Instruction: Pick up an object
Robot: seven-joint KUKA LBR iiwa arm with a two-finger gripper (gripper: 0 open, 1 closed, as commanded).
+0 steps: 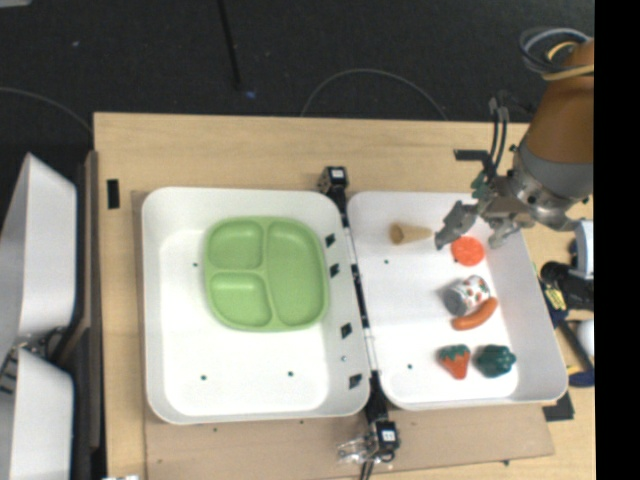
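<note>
- Camera view: the arm's fingers [476, 224] hang over the far part of the right bin [420, 298], spread apart with nothing between them; one dark finger reaches toward the left at a slant, the other sits on the right, over the bin's far edge.
- The nearest candidate to pick up is the small orange-red round object [468, 251], lying just below the fingers on the near side, roughly under the gap. Whether the tips touch it I cannot tell.
- The tan cone-shaped piece [408, 233] lies to the left of the fingers, apart from the left tip.
- Risk, in my judgement: the round object looks smooth and may roll or squirt out when the fingers close, above all if they come down off-centre and one tip lands on top of it.
- Risk: the right finger stands close to the bin's far-right wall; a descent there could catch the rim and spoil the closing.
- Further below the fingers lie a grey-and-white object [466, 293] touching an orange sausage-like piece [476, 314], then a strawberry-like toy [456, 360] beside a dark green toy [494, 360]; touching pairs could be nudged or taken together.
- The left bin [170, 368], well left of the fingers, holds a green divided plate [266, 272]; both bins sit on the tabletop [200, 148].
</note>
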